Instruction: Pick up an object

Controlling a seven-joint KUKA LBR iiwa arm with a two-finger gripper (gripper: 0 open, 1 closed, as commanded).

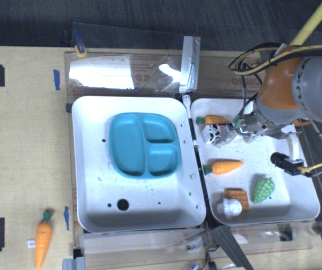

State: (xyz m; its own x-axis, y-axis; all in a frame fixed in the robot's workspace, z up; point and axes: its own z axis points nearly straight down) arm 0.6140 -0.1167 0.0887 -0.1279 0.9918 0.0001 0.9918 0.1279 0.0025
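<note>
While my end effector (224,135) hangs low in the right bin (302,207), upper left, I cannot tell its state. An orange carrot (226,167) lies just below it.

Orange toy carrot (224,166) with green leaf end pointing left, lying flat and roughly level near the middle of the right bin (304,207), close to its left wall; second, smaller carrot (215,120) lying near the bin's top left corner, just above a small black-and-white object (216,134) of unclear form. Green, bumpy, strawberry-shaped piece (263,189) tilted in the lower right part, with a flat orange-brown waffle-like piece (237,196) beside it on the left and a whitish round item (230,208) touching that piece's lower edge.
</note>
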